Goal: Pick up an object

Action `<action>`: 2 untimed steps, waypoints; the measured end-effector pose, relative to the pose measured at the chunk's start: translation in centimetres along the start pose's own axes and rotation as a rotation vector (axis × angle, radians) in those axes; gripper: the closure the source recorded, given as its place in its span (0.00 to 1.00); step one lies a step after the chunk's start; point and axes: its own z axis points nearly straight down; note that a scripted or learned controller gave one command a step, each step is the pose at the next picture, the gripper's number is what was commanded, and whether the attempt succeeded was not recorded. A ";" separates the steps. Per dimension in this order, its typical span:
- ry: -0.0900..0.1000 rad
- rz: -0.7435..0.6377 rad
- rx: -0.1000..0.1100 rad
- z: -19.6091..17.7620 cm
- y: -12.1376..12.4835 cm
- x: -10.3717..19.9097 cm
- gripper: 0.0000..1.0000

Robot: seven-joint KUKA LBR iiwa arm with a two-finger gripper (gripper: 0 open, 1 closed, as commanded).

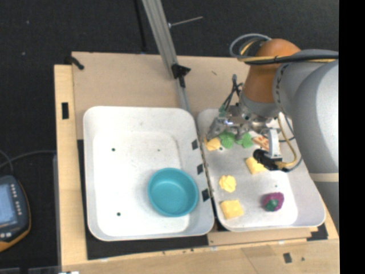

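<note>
From my station, the pick had not been completed at that moment, as far as I could judge. The gripper (235,125) was low in the far part of the right bin (302,207), its wrist hanging straight down over a cluster of small things. Beneath and just beside it sat a green object (227,141), with a second green piece (246,141) to its right and a small yellow piece (213,145) to its left, near the bin's left wall. All three appeared to rest on the bin floor; I saw nothing lifted clear.

How wide the gripper stood I could not tell: the wrist hardware and cables covered it, and the green objects blurred into the metal. It looked close to or touching the green object, but I would not call that a hold.

The other candidates lay untouched nearer in the same bin: a yellow block (254,165) right of centre, a yellow lump (227,182) in the middle, a yellow cube (231,209) at the near edge, and a purple object with a green top (273,201) toward the near right corner. The left bin (102,130) held a teal bowl (172,192), well apart from the arm.

By my reckoning, the closing, the lift and confirmation of a grasp all remained.
</note>
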 end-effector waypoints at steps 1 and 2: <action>0.001 0.002 -0.003 -1.1 0.1 0.0 1.00; 0.001 0.003 -0.004 -5.8 0.0 -0.8 1.00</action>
